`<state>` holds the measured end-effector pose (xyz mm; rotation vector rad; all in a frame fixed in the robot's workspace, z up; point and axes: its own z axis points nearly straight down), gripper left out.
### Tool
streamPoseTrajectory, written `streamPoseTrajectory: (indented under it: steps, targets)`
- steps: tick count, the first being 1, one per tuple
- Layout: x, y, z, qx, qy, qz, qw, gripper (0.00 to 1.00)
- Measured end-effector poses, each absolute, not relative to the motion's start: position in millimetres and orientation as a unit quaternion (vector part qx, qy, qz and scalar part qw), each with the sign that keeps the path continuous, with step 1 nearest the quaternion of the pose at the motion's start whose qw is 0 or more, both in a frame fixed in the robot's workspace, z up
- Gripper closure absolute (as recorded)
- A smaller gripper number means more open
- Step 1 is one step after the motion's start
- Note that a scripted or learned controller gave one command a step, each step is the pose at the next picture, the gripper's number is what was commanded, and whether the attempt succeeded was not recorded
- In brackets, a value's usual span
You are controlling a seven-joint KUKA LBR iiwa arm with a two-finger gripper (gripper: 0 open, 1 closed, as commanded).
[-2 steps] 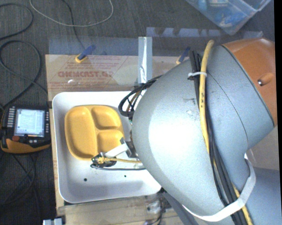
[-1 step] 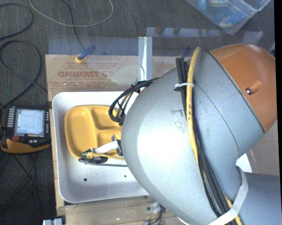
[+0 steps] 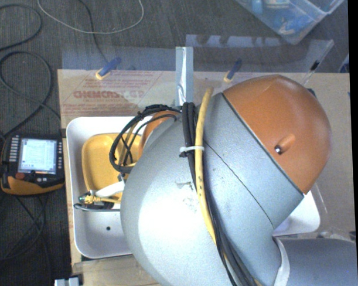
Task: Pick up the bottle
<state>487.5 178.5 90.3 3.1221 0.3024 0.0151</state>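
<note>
Bottle: I cannot pick it out with certainty. The likeliest candidate is a small greenish-and-yellow item [image 3: 90, 200] lying against the left wall of the left bin [image 3: 103, 236], just below a yellow dish [image 3: 100, 154]. It is too small and blurred to be sure.

The arm [image 3: 240, 213] is by far the largest thing here. Its grey body and orange band [image 3: 284, 130] cover the middle and right of the bench [image 3: 107, 92], with the right bin [image 3: 307, 218] visible as a white sliver beside it. Whether the gripper is apart, together or clamped on anything I cannot tell, since the arm's bulk covers whatever lies beneath it.

A black cable bundle [image 3: 129, 141] loops off the arm and hangs over the yellow dish. A white piece [image 3: 110, 189] lies slantwise between the dish and the small item.

The risks, as I judge them:
- The candidate sits tight to the bin wall and close to the dish, so a finger could land on the rim or the dish instead of closing around it.
- The hanging cable loop could snag the dish edge as the arm moves.
- A grasp could close on the white piece by mistake.

Open room is the bare bin floor toward the lower left corner. The left rim, and the teach pendant [image 3: 33, 162] on the floor beyond it, bound any move that way.
</note>
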Motion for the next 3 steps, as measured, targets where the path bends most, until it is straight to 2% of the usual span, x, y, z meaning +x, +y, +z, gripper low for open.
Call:
streamPoseTrajectory:
  steps: [1,2,3]
  targets:
    - [480.7,177.1,88.1,0.995,0.096,-0.0078,0.002,0.00]
    - [483.8,129.7,261.0,0.995,0.100,-0.0025,0.002,0.00]
    - [484.2,212.9,432.7,0.995,0.101,-0.0012,0.003,0.00]
